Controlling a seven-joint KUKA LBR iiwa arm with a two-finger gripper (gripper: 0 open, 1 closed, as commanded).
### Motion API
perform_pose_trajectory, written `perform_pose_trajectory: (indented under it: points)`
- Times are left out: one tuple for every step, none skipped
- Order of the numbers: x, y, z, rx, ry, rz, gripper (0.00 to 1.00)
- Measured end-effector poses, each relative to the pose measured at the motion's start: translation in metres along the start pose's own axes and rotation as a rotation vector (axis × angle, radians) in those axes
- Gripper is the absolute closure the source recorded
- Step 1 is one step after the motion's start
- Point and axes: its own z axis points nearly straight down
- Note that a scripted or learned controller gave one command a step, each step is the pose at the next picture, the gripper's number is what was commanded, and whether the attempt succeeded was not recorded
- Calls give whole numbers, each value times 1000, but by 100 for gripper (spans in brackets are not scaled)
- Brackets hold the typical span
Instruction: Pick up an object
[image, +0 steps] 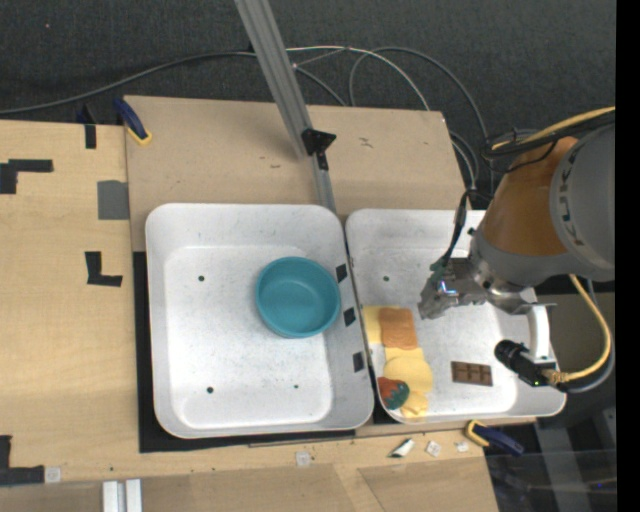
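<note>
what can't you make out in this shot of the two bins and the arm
- Pincer, camera view: small and blurred under the arm's wrist; whether it is open or shut is unclear.
- Yellow pile in the right bin: the items overlap, so it is unclear what each one is.
- Brown block: too small to identify.
- Arm: cut off by the right edge.

Teal bowl (297, 296) upright, left bin (180, 300), toward right wall.
</note>
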Motion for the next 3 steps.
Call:
perform_pose_trajectory:
  points:
    - [-4,-3,-44,1,0,1,100]
    - [-15,-4,-95,-1,-1,1,100]
    - [-14,-3,-131,1,0,0,100]
